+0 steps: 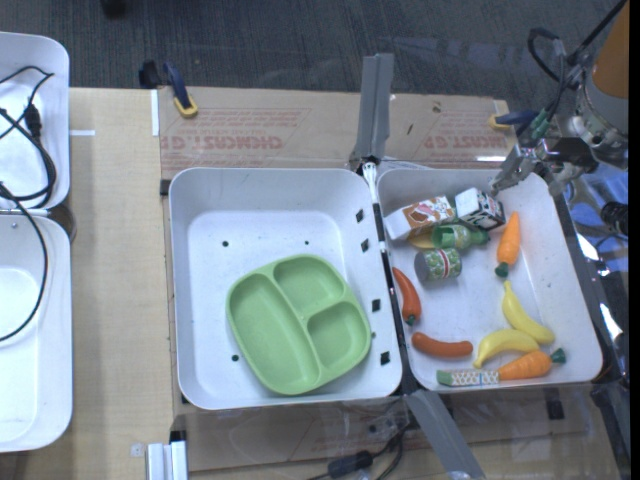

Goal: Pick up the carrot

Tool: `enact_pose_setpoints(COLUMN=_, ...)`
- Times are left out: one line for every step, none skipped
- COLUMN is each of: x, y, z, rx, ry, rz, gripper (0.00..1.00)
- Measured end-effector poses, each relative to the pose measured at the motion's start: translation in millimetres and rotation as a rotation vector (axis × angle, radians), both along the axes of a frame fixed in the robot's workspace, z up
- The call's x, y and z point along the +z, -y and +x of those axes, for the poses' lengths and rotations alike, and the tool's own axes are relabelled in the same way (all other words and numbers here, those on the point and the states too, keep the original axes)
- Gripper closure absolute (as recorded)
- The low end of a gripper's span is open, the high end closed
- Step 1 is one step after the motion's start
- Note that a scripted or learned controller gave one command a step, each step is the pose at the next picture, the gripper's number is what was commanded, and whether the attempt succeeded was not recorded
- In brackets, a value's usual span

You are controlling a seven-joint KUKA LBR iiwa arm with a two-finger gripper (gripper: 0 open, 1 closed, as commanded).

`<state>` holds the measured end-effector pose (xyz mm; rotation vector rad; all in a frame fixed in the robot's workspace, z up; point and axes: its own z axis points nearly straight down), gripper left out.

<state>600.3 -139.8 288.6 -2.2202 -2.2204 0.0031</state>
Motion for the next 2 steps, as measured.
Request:
enact_pose_setpoints(x=-123.1, y=50.8, z=-11.6, rx=0.073, ry=0.0, rz=0.0, gripper=0.0)
enact_pose_setpoints(x=-197.0, y=57.0, z=-5.1, rx=0.117, ry=0.002, rz=0.0, gripper=0.0)
